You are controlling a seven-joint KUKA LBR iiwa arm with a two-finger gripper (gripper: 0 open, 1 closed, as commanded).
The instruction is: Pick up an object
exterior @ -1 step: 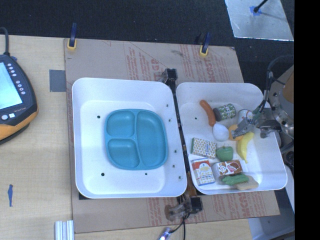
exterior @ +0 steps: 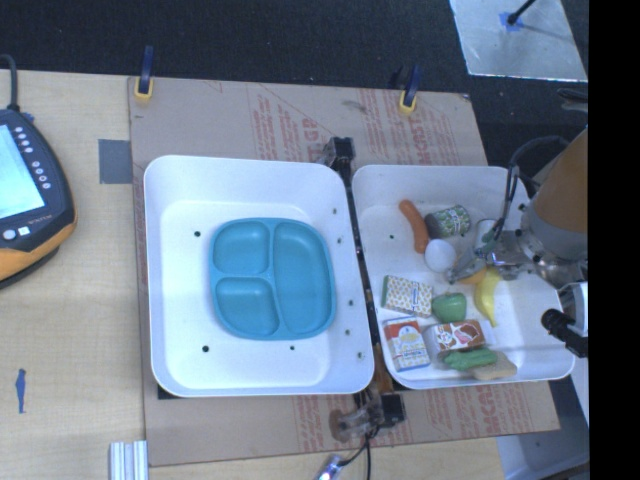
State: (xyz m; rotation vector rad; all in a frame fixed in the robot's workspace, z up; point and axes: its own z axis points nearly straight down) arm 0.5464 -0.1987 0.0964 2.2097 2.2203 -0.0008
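The pincer (exterior: 478,264) hangs low over the right bin (exterior: 385,190), at the end of the grey arm (exterior: 560,208) that comes in from the right; whether its fingers are spread or pressed together cannot be told, and nothing is seen pinched between them. Just left of the pincer lies a white egg (exterior: 439,255). Beyond it, up and to the left, are an orange carrot (exterior: 414,224) and a green-labelled can (exterior: 448,220). A yellow banana (exterior: 487,294) lies directly below the pincer, touching or nearly touching it. Further down and left sit a green round piece (exterior: 450,307), a checkered packet (exterior: 407,295), two red-and-white boxes (exterior: 430,342) and a green vegetable (exterior: 470,360). Well to the left, in the left bin (exterior: 170,268), rests a blue divided plate (exterior: 272,277). A handheld control pad (exterior: 25,193) lies on the surface (exterior: 60,368) at far left.
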